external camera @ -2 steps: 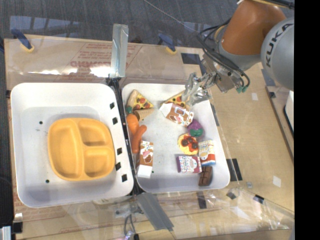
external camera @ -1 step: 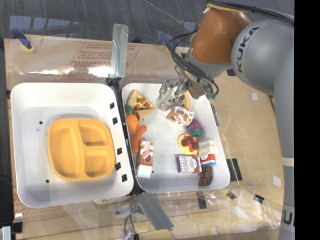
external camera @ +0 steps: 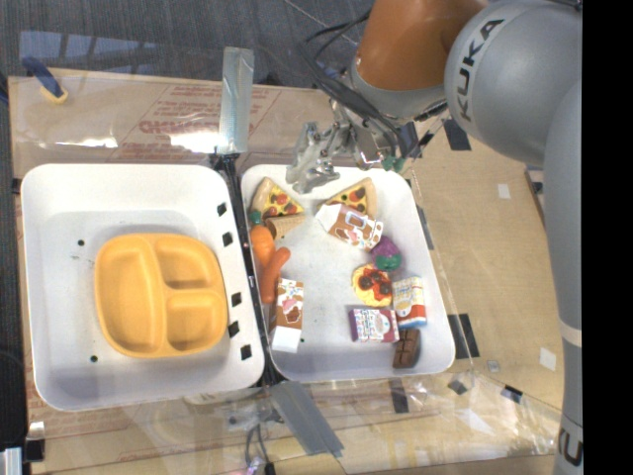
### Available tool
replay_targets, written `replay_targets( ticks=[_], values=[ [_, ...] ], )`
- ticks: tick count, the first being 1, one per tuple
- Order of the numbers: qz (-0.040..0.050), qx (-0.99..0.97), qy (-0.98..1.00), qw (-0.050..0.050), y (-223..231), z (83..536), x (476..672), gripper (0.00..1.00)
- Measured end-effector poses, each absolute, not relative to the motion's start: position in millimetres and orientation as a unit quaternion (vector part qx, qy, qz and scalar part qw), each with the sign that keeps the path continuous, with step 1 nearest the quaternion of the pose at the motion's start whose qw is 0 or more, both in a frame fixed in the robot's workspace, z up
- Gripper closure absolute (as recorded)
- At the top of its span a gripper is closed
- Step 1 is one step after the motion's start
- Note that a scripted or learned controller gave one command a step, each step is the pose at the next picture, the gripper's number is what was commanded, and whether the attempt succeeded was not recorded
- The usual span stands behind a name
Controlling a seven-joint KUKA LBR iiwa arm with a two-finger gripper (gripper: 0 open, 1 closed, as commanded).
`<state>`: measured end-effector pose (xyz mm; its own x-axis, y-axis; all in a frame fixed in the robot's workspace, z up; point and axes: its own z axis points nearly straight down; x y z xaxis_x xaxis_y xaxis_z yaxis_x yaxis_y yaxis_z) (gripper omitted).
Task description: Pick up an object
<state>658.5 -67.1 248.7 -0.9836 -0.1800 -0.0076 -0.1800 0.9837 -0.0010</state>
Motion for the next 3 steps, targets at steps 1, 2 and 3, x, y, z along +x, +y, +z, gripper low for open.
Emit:
replay_targets(
  ticks=[1, 2, 3],
  values=[
    [-0.0013, -0.213, 0.977, 0.003, -102, 299, 657.8, 1.00],
    [-0.0026, -0.282, 0.959, 0.003, -211, 349, 656.6, 1.00],
    [0.0010, -0.382, 0.924, 0.000, -208, 272, 657.6, 1.00]
  ],
)
